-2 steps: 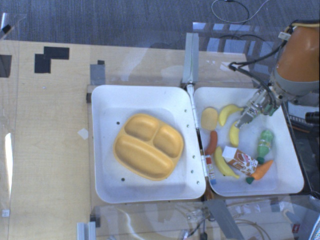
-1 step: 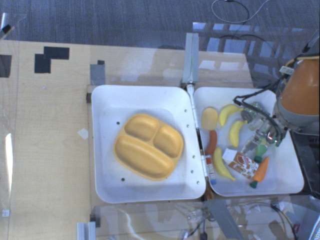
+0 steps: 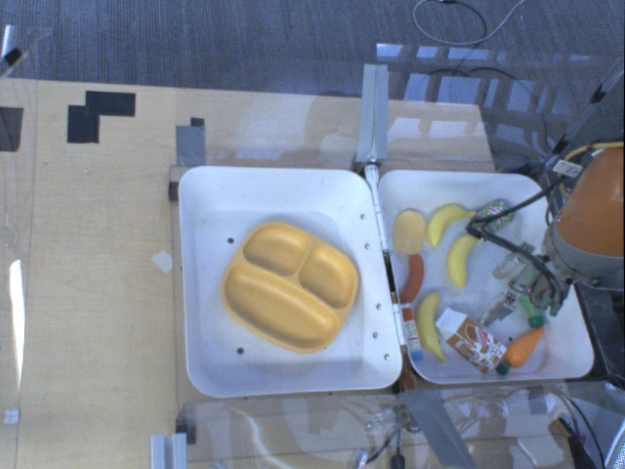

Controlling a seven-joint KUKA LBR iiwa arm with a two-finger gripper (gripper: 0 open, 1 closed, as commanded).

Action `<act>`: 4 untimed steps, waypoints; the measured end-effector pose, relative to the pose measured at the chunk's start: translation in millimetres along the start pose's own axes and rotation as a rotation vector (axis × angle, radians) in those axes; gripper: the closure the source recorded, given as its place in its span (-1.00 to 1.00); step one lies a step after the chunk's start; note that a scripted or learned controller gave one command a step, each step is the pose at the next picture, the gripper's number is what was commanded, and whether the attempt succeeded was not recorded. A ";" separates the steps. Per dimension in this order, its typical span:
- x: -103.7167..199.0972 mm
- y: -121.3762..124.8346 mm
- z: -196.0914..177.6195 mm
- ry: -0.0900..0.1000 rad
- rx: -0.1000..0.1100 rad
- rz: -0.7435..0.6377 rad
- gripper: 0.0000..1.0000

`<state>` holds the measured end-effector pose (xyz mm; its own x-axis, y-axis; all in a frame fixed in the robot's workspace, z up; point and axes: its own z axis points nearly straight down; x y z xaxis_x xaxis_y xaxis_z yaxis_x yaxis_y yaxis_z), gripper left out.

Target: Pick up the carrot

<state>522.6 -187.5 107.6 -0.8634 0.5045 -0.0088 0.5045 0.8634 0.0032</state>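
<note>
Carrot (image 3: 525,346) lies in the near right corner of my right bin (image 3: 576,360), beside a small carton (image 3: 475,346). My tool (image 3: 516,296) hangs just above it; whether it's open, I cannot tell.

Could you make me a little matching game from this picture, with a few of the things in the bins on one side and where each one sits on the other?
Things:
1. carrot
2. yellow divided plate
3. red sausage
4. gripper

Places:
A. middle of the left bin
B. near corner of the right bin, by the small carton
C. along the right bin's left wall
D. above the right bin, just beyond the carrot

Pairs: 1-B, 2-A, 3-C, 4-D
</note>
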 end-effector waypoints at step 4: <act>15.8 -33.5 16.2 -0.009 0.001 -0.121 -1.00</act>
<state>492.2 -208.4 91.1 -0.9178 0.3966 -0.0182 0.3967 0.9179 0.0003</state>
